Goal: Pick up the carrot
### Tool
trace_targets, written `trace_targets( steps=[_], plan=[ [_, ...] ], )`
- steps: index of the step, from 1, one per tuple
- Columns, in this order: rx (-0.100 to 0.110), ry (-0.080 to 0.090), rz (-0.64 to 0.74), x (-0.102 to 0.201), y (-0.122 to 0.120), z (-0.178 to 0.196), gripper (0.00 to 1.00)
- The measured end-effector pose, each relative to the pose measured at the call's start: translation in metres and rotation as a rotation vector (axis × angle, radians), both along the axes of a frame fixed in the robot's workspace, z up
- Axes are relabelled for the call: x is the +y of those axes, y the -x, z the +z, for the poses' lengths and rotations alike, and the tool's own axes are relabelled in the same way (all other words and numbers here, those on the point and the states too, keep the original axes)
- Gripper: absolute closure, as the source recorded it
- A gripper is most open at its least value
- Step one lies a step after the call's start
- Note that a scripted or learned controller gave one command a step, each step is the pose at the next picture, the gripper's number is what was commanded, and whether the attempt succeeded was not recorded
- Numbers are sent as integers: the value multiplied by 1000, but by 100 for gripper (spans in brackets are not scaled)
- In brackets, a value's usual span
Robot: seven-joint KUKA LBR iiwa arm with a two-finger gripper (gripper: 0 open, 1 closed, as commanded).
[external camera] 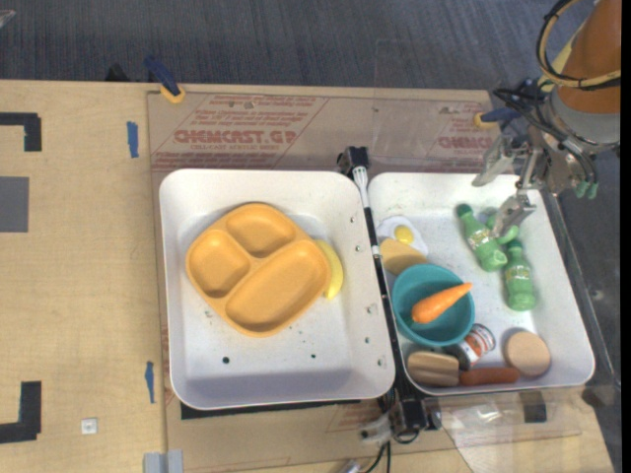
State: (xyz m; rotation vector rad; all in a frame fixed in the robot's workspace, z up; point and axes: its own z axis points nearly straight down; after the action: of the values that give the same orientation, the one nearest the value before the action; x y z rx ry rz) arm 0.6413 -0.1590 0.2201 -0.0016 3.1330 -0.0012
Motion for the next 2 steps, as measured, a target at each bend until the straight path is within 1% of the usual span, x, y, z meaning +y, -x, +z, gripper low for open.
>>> trace_targets(
  steps=[1, 2],
  plan=[
    [14, -5, -99, 18, 56, -97, 0],
    [-16, 1, -372, 53, 112, -127, 0]
  ],
)
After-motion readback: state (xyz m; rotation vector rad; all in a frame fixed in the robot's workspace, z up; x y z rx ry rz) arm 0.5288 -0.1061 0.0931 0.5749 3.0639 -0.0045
